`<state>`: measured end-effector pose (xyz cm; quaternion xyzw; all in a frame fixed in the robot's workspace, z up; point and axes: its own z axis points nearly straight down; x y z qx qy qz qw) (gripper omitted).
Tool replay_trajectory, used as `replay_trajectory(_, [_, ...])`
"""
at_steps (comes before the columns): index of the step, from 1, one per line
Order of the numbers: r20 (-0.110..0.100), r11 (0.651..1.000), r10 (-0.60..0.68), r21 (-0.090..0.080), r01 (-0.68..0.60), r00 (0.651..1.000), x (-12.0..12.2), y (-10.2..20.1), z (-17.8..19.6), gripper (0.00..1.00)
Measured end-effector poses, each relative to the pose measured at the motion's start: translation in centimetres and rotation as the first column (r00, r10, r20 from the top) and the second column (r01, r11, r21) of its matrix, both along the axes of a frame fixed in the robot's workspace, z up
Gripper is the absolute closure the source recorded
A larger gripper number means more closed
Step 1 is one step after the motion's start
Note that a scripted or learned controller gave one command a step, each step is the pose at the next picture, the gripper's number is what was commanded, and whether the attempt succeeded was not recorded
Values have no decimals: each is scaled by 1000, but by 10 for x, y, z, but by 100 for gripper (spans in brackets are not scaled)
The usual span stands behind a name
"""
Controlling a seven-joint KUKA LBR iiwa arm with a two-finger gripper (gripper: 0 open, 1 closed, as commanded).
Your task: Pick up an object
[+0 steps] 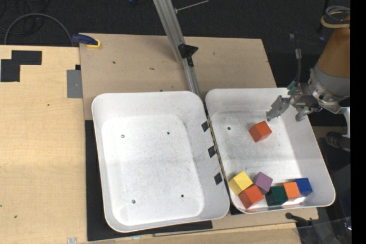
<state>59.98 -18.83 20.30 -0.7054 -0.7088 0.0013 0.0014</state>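
Nearest us, along the right-hand white plastic bin's point(320, 148) near wall at about six o'clock, we see a huddle of small cubes: a yellow cube point(241, 181), a purple cube point(263, 181), a red-orange cube point(250, 196), a dark green cube point(277, 195), an orange cube point(292, 189) and a blue cube point(303, 186), most of them touching.

Alone on the bin floor near its middle sits a second red-orange cube point(260, 131), tilted on its corner line, well apart from the huddle.

At two o'clock from that lone cube hangs the two-finger gripper point(289, 109) of the grey arm, its fingers spread apart with nothing between them, near the cube but off to its side.

At nine o'clock lies the left-hand white bin point(108, 108).

We judge the lone cube the likeliest target. A descent from here could miss it, or a fingertip could land on its skewed edge and nudge it away.
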Motion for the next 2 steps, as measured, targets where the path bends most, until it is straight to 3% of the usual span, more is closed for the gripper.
replay_trajectory(2, [0, 1000, 1, 0, -1, 1000, 0, 0, 0, 0])
